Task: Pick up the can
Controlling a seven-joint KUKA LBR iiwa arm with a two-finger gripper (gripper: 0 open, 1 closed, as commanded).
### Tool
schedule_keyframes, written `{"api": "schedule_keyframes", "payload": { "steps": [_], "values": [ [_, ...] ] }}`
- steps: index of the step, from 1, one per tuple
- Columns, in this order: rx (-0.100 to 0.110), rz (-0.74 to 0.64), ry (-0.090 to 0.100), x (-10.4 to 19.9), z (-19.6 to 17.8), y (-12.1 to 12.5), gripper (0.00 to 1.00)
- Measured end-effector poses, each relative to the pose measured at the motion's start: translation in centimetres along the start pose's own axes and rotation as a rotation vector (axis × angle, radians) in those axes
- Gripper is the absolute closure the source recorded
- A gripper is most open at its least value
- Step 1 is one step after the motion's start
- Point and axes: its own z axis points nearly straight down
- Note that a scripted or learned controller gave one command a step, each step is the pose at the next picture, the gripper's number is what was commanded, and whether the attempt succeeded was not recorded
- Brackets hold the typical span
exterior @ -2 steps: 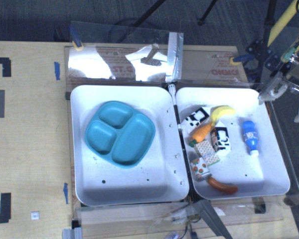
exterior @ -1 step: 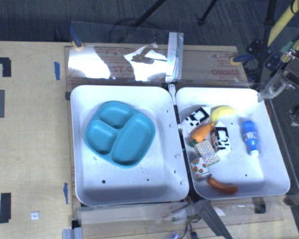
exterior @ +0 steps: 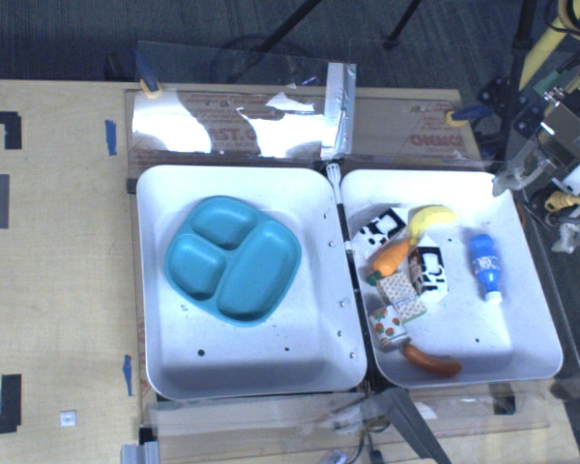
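- Can [exterior: 391, 329]: lying tipped over in the right bin [exterior: 522, 341], pressed up near the divider wall, bottom-left of the pile.
- Wedged just beside a patterned box [exterior: 403, 296], with a sausage [exterior: 431, 360] below, carrot [exterior: 392, 255] and banana [exterior: 429, 219] above. Probably just dumped in, hence the jumble.
- Blue bottle [exterior: 484, 267] well apart, off to the right.
- Blue divided plate [exterior: 233, 258] alone in the left bin [exterior: 174, 356].
- Gripper [exterior: 532, 174] parked at the bin's far right corner, maybe; too cluttered there to tell jaws apart or together.
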Motion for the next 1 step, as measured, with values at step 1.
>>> {"api": "schedule_keyframes", "payload": {
  "steps": [1],
  "values": [
    [0.0,0.196,0.001,0.84,-0.03,-1.16,0.0]
  ]
}}
